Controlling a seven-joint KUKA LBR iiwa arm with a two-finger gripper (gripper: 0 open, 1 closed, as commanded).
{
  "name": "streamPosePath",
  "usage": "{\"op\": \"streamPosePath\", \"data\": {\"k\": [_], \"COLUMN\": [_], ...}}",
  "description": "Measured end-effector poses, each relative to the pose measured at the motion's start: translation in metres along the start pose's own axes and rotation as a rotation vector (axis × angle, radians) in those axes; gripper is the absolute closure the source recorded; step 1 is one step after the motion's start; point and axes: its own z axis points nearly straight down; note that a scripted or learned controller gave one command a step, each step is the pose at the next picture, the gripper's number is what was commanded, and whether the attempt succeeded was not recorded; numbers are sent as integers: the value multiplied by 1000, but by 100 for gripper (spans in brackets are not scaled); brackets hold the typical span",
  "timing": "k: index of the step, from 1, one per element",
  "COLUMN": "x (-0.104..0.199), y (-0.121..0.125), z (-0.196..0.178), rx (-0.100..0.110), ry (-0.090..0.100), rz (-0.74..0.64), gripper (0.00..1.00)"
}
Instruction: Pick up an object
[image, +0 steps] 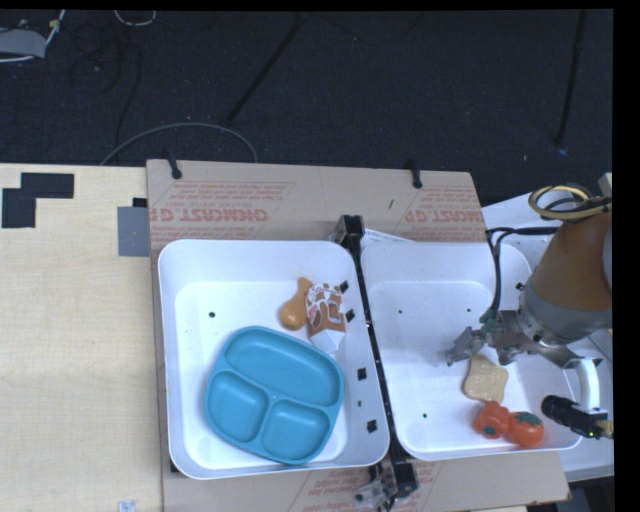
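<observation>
My gripper (484, 349) is low in the right bin (430, 290), near its right side, with its fingers spread open and nothing between them. A tan toy bread slice (485, 380) lies on the bin floor just in front of the fingertips, close to them. In the bin's front right corner sit two red-orange toy tomatoes (508, 424), side by side. The left bin (190, 300) holds a blue divided plate (272, 392), an orange toy drumstick (294, 306) and a small brown-and-white packet (326, 310).
A black divider (366, 350) runs between the two bins. The arm's grey and orange body (575, 280) hangs over the right bin's right rim. Brown cardboard (300, 200) lies under the bins, on a wooden bench (70, 330).
</observation>
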Motion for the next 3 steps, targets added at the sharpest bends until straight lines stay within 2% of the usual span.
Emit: {"op": "streamPosePath", "data": {"k": [1, 3], "x": [-1, 0], "y": [1, -6], "z": [-13, -121], "rx": [-3, -10], "ry": [-1, -3], "rz": [3, -2], "gripper": [100, 100]}}
